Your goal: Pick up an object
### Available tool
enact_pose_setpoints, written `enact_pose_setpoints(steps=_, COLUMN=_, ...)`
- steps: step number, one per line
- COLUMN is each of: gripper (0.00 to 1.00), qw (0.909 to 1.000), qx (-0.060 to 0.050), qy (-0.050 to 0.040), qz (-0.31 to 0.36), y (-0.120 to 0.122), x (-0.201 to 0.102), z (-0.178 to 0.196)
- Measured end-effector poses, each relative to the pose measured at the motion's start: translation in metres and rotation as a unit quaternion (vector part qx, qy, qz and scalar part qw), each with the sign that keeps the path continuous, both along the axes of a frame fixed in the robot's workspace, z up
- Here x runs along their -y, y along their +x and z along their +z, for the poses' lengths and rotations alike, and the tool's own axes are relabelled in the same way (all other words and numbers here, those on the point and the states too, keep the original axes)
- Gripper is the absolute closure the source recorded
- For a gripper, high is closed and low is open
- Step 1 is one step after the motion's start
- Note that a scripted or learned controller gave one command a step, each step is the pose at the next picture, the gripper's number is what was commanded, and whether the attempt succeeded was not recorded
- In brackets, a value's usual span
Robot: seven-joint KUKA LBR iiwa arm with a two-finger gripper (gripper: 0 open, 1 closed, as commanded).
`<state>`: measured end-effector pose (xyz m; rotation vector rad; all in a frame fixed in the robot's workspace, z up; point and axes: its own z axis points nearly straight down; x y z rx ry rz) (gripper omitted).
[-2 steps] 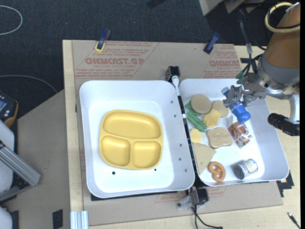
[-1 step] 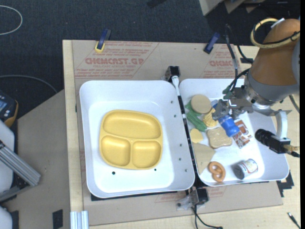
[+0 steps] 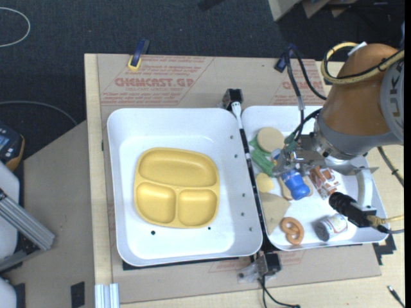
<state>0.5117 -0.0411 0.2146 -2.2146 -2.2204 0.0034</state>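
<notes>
My gripper (image 3: 288, 162) hangs low over the middle of the right bin (image 3: 359, 235), with the grey and orange arm reaching in from the right. Just below it lies a blue object (image 3: 296, 185), close to the gripper or touching it. A green item (image 3: 261, 154) and a round tan piece (image 3: 270, 137) lie to its left. A red and white packet (image 3: 324, 180) sits to the right of the blue object. Nearer the front are a pretzel (image 3: 291, 230) and a small can (image 3: 331, 226).
The left bin (image 3: 122, 172) holds a yellow tray with three compartments (image 3: 176, 186). A pale yellow piece (image 3: 264, 184) and a flat tan piece (image 3: 274, 205) lie by the right bin's left wall. A black divider runs between the bins.
</notes>
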Motion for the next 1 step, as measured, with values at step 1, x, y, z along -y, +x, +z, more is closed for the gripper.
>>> enact_pose_setpoints(steps=1, gripper=1.00, qw=1.0000, qx=0.001, qy=0.0001, qz=0.000, y=-0.0339, x=-0.0235, z=0.0208)
